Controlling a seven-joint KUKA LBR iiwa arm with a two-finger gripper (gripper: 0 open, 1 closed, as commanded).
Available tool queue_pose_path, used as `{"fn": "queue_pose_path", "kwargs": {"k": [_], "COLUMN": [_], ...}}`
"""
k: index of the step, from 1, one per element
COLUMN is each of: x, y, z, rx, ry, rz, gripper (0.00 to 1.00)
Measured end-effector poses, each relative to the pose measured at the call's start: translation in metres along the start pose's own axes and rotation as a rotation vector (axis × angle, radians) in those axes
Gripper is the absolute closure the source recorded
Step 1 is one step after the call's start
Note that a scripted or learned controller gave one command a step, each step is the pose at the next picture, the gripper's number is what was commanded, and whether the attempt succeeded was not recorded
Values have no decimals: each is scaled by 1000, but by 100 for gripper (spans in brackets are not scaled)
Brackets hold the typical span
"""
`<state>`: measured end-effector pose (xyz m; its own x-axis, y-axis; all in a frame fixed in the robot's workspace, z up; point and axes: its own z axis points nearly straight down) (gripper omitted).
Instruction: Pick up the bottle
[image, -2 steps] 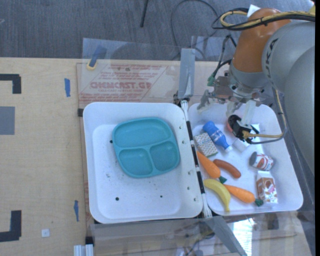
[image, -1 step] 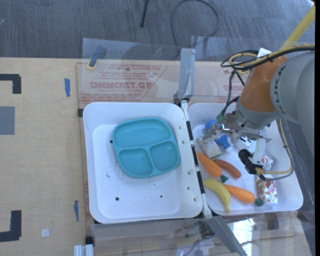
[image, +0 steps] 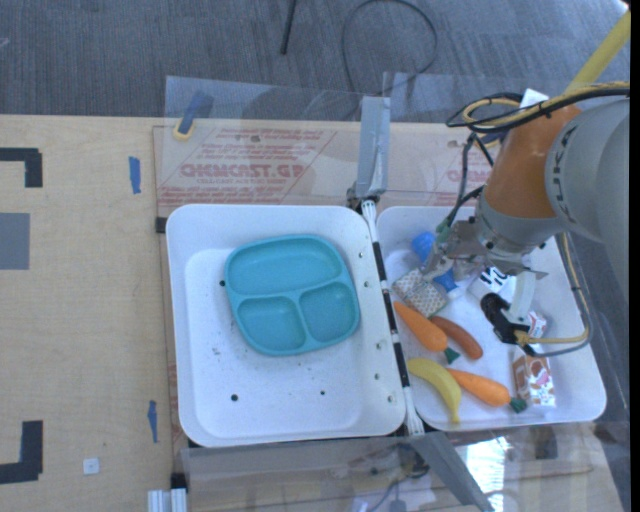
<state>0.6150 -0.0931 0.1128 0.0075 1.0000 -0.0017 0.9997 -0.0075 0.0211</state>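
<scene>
Hovering with grey claw (image: 452, 262) just beyond long orange carrot (image: 422, 327), beside small blue-topped bottle (image: 424, 244); impossible to tell whether open or closed; grasping and lifting seemingly left.

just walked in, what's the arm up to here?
The KUKA arm reaches in from the right, with its end effector low over the back of the right bin, close to a small blue item. I can't see it holding anything, and I can't pick out the bottle with confidence in the clutter. A banana and a carrot lie nearer the front. A teal divided plate sits in the left bin.
</scene>
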Motion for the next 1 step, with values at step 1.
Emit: {"fn": "queue_pose_path", "kwargs": {"k": [1], "x": [62], "y": [17], "z": [-115], "rx": [21], "ry": [-1], "rz": [162], "gripper": [100]}}
